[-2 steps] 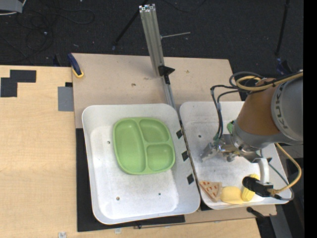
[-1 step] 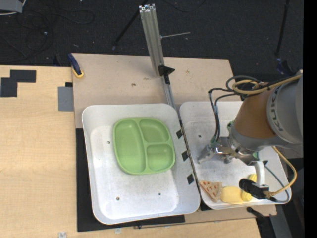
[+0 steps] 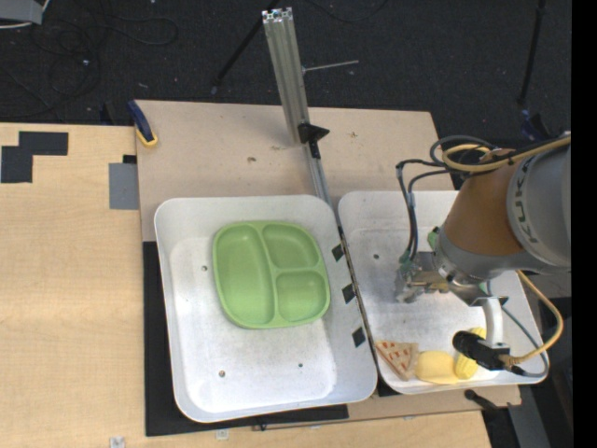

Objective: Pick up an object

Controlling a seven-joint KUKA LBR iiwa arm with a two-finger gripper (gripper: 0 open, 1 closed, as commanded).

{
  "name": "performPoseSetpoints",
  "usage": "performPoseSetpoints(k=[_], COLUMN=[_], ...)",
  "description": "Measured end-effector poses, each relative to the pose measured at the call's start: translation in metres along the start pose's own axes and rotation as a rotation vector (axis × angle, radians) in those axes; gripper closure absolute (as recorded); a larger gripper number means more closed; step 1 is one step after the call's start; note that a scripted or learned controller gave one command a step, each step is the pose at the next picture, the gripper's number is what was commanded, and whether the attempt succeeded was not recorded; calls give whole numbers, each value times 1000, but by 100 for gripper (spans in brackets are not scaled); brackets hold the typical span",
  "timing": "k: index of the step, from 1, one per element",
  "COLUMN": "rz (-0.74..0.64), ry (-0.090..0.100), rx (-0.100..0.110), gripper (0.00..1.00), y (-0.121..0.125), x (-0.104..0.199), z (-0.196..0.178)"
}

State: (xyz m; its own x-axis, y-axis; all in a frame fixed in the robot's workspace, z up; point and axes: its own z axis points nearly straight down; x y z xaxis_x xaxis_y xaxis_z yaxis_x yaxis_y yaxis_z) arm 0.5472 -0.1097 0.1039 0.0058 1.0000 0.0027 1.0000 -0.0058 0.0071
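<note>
Bench [image 3: 75, 278]: light wood surface filling the left side, with a couple of dark squares and a grey patch near its top left.

Back board [image 3: 233, 147]: a tan panel behind the bins, with a small blue and yellow bit at its left corner.

Left bin [image 3: 187, 362]: shallow white tray sitting a bit skewed, its right edge touching the right bin.

Green plate [image 3: 271, 273]: a sectioned plate with three compartments, lying flat in the upper middle of the left bin. Nothing sits in its compartments as far as I can see.

Metal post [image 3: 287, 73]: a silver aluminium bar standing up behind the bins, right about where the two bins meet. A dark bracket sits low on it.

Black clips [image 3: 347, 292]: a few small dark tabs along the seam between the two bins.

Right bin [image 3: 373, 241]: the other white tray; the arm hangs over its middle.

Pizza slice toy [image 3: 397, 356]: small triangular piece, orange-red with a tan crust, lying at the front edge of the right bin, just beside the yellow thing.

Gripper [image 3: 413, 286]: low over the floor of the right bin, about its middle, well apart from the toys. Honestly can't tell how it's set, it's too small and muddled.

Yellow toy [image 3: 446, 367]: a lumpy yellow object in the front right corner of the right bin, with a black piece touching its right side.

Arm [image 3: 508, 217]: big grey body with the orange band, coming in from the right, cables looping above it.
</note>
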Motion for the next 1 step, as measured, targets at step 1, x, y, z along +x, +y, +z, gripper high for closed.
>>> performPoseSetpoints(k=[1], rz=[-2], ry=[-3], rx=[5], gripper=[100], y=[0], x=[-8], z=[-60])
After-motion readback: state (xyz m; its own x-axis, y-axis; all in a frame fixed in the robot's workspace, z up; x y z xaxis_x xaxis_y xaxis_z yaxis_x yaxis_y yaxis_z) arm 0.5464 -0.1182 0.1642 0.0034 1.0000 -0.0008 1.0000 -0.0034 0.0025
